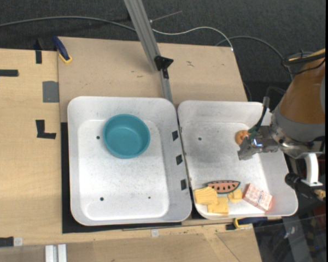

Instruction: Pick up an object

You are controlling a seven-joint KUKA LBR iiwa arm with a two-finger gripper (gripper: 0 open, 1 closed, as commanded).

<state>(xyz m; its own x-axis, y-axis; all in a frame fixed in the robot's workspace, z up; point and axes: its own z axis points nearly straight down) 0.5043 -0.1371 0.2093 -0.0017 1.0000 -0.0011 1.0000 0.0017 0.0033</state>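
Note:
My gripper (248, 149) hangs over the right bin (218, 119), near its right side, reaching in from the right. A small orange object (241, 136) lies just left of and above the fingers, partly hidden by them. Along the bin's front lie several yellow blocks (212, 198), a flat watermelon-slice piece (223, 186) and a pink-and-white packet (258, 196). A teal bowl (126, 136) sits in the left bin (87, 162), far from the gripper.
A slanted metal pole (147, 34) crosses the bench behind the bins, ending in a black clamp (163, 63). Cables run over the dark floor at the back. The arm's orange band (306, 91) fills the right edge.

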